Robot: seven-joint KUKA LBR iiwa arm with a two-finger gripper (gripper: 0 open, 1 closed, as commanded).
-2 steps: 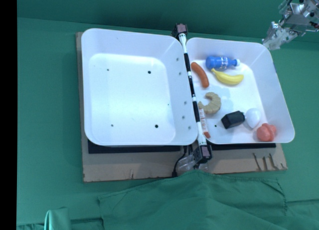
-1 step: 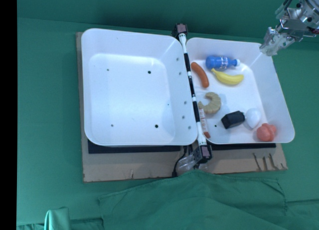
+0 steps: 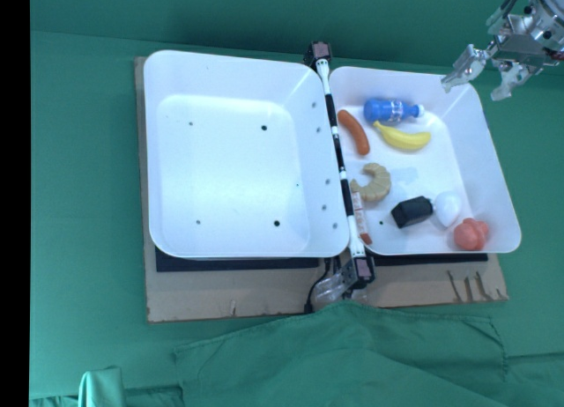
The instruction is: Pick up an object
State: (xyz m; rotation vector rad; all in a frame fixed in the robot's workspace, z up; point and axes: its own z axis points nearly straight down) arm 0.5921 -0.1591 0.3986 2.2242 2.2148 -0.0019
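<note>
Right bin (image 3: 493,187) holds 7 objects: blue bottle (image 3: 392,111) on its side near the far edge, yellow banana (image 3: 404,138) just beside it, red sausage (image 3: 354,131) along the divider side, tan croissant (image 3: 374,181) mid-bin, black block (image 3: 411,211) touching a white egg-shaped piece (image 3: 447,208), orange-red fruit (image 3: 471,233) in the near right corner. Gripper (image 3: 481,75) hovers above the bin's far right corner, fingers spread apart, nothing between them. Left bin (image 3: 176,79) sits alongside.
</note>
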